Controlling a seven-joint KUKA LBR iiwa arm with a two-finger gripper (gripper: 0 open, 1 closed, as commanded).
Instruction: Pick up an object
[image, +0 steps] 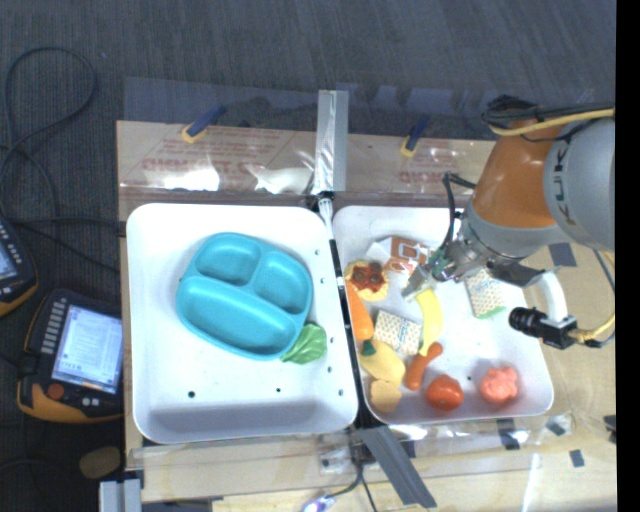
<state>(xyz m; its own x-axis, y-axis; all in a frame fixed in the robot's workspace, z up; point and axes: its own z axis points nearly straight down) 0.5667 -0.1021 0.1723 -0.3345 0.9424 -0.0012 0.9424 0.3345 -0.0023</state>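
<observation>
Yellow banana (432, 312) just below jaws (430, 272) (right bin (530, 385)).

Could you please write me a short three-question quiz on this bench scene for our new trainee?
1. True or false: the blue divided tray lies in the right bin.
2. Which item lies beside the tray's lower right corner? A) green leaf B) tomato C) banana
3. Fill in: the gripper hangs over the ____ bin.

Key:
1. False; it lies in the left bin.
2. A.
3. Right.
</observation>
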